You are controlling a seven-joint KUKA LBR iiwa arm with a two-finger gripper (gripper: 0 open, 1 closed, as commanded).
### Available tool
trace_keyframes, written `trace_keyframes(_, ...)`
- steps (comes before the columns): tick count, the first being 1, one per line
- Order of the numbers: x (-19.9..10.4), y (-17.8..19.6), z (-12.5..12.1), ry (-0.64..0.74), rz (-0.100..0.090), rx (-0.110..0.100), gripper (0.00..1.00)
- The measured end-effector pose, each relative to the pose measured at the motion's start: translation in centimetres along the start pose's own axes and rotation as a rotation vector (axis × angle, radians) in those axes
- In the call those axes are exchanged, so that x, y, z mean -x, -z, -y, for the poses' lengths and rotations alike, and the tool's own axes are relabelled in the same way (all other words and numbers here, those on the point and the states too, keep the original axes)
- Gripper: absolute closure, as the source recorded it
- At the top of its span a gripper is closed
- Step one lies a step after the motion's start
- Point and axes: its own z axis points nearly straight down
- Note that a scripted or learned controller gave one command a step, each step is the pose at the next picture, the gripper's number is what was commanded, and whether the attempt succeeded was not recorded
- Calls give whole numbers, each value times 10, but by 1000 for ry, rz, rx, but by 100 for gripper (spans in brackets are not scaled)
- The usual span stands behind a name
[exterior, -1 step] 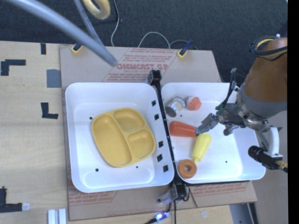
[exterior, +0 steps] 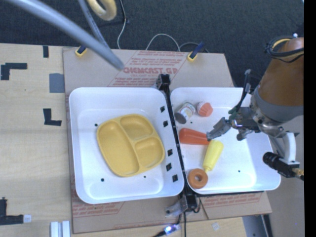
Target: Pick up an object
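Claw low in right white bin, poised over orange plastic carrot and yellow corn-shaped toy; finger state unreadable.

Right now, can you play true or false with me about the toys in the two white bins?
1. The yellow divided plate lies in the left bin. True.
2. The orange carrot is in the left bin with the plate. False: it lies in the right bin, near the divider.
3. The gripper is above the right bin, close to the carrot's tip. True.
4. The yellow bottle stands upright. False: it lies on its side, tilted, below the carrot.
5. The orange ring sits at the far edge of the right bin. False: it is by the near edge, below the yellow bottle.
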Motion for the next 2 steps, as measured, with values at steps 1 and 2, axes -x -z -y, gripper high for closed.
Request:
trace_keyframes(1,-2,-44,4,-1,-1,-5,0)
trace_keyframes(2,0,-108,7,-2,-1,-8,0)
